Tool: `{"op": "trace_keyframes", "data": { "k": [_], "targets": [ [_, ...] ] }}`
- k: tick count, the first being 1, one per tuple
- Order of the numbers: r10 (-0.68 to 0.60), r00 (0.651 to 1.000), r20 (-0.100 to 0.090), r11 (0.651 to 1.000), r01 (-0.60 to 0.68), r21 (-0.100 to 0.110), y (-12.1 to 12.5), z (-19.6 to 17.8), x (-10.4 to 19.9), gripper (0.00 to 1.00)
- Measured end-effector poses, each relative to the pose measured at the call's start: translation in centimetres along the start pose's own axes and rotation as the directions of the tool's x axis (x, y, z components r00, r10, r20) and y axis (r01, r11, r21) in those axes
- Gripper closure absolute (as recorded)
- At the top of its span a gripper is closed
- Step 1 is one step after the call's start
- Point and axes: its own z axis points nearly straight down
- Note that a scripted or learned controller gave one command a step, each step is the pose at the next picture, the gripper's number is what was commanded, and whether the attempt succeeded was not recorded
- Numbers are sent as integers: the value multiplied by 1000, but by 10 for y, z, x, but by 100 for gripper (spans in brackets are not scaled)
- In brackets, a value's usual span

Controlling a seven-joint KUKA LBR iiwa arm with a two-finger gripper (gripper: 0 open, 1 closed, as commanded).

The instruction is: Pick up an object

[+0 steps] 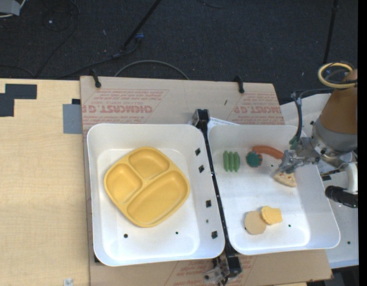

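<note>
Cardboard (171, 103) underlies two white bins (100, 219), beside dark carpet (171, 28).

The cardboard sheet (171, 103) under the bins carries red printing behind them, well left of the jaws. It stands upside down in this view and appears to read "CHEMCREST", once behind the left bin and partly again behind the right bin. The smaller lines beneath are too small to read.

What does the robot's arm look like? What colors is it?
The arm is rounded, orange-brown on top with a grey ring below. A yellowish ring sits at its top end, and thin dark cables run beside it. Its gripper is small, grey, metal-looking, with thin parts.
</note>
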Motion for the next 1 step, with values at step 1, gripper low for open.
{"op": "trace_keyframes", "data": {
  "k": [1],
  "targets": [
    [-2, 1000, 2, 1000, 2, -7, 11, -53, 0, 100]
  ]
}}
